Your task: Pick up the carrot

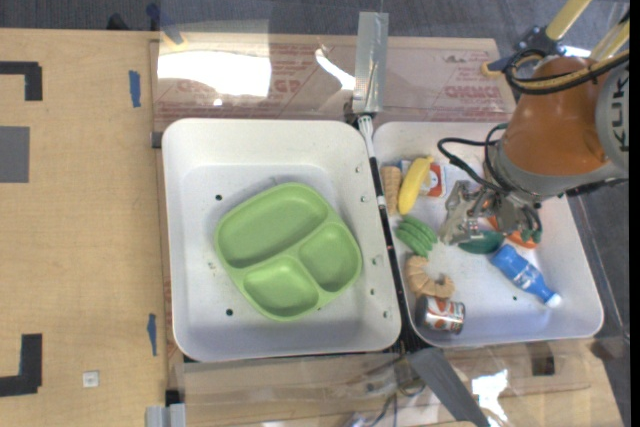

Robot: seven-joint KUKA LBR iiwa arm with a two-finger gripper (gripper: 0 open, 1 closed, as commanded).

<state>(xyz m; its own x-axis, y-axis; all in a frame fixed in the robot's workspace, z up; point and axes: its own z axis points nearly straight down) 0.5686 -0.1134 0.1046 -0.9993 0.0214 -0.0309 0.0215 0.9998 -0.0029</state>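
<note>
Right bin (585,300), crowded with toy food. Tool (470,220) low over bin middle; whether clamped or apart, cannot tell. Carrot (522,237) just right of tool, orange, mostly hidden. Likely light, stiff, smooth plastic; best gripped mid-body, across narrow width.

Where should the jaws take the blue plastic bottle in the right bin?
Across the middle of the blue plastic bottle, from straight above. It lies flat and slanted on the white bin floor, and both long sides look free there.
</note>
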